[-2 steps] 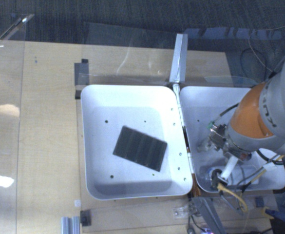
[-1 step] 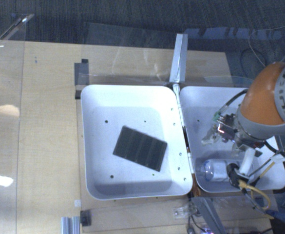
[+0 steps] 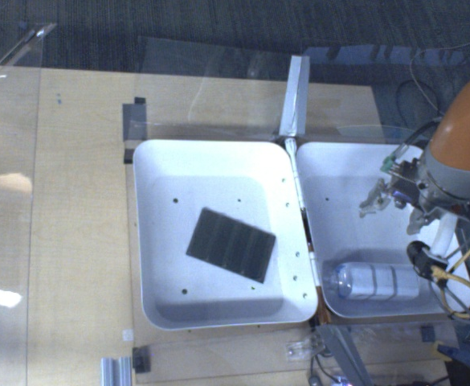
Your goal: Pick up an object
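The end effector (image 3: 377, 200) hangs over the right bin (image 3: 331, 215), toward three o'clock; I cannot tell its state, and nothing shows in it. At five o'clock from it, a clear plastic bottle (image 3: 375, 281) lies on its side along that bin's near wall. A dark ribbed rectangular pad (image 3: 230, 244) lies flat in the left bin (image 3: 162, 183) on the desk (image 3: 58, 215).

Arm (image 3: 464, 139) cut off at the right edge, right bin (image 3: 339, 175) far side hidden beneath arm and cables, clear bottle (image 3: 375, 281) base end covered by cabling, tool (image 3: 383, 193) fingers too small to judge
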{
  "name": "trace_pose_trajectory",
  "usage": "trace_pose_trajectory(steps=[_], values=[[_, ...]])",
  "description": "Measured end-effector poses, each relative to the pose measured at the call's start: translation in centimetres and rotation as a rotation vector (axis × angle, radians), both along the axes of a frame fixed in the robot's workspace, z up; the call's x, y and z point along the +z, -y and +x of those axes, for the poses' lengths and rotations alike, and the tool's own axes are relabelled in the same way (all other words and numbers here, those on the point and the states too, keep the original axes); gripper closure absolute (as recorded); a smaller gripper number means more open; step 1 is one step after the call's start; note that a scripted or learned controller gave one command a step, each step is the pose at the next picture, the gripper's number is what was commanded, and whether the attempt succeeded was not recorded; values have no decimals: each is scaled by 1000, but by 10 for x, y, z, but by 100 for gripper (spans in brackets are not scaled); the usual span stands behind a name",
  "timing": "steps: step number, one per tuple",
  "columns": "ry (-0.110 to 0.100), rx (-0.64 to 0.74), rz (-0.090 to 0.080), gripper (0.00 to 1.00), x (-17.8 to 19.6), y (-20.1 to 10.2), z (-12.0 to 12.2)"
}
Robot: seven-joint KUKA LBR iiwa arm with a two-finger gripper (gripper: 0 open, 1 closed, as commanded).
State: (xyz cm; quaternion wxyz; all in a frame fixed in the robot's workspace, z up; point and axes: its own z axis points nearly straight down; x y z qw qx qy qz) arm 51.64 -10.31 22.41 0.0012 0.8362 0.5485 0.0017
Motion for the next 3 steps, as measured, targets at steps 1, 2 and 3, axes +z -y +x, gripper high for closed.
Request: trace_pose_trajectory(steps=[1,2,3], values=[[-1,186,-1,0,-12,46,-11],[3,190,-2,100,-1,46,-9],[-2,-136,1,100,-63,-11,6]])
